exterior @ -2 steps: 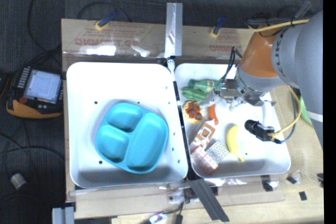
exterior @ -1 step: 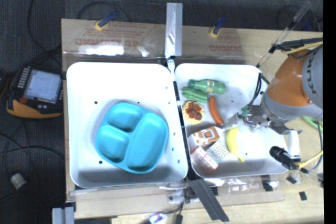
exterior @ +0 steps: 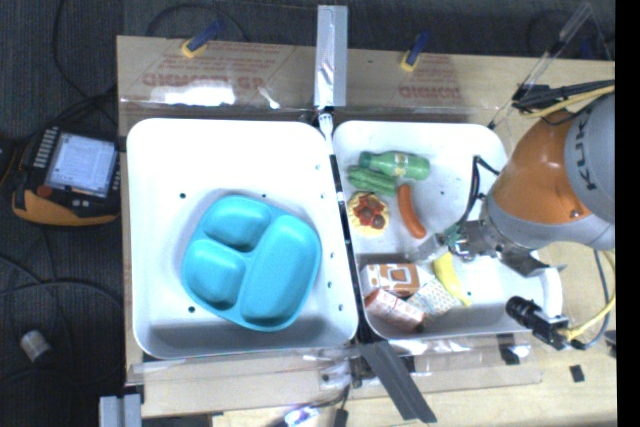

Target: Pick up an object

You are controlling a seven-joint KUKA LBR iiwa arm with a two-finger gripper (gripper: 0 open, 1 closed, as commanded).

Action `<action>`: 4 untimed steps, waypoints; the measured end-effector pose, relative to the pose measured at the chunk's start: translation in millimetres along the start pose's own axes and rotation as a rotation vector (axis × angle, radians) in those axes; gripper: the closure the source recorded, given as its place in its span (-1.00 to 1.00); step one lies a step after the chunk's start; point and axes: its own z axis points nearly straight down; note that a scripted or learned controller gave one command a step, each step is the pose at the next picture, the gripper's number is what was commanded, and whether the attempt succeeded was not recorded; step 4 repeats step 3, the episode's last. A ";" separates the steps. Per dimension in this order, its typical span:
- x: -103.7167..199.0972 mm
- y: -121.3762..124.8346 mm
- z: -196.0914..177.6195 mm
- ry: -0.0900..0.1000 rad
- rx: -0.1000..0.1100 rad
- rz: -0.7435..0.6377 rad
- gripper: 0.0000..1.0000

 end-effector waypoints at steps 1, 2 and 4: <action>3.3 1.9 -9.8 0.007 0.001 -0.004 1.00; 32.8 15.4 -110.6 0.011 0.018 -0.034 1.00; 38.7 18.5 -162.0 0.011 0.017 -0.079 1.00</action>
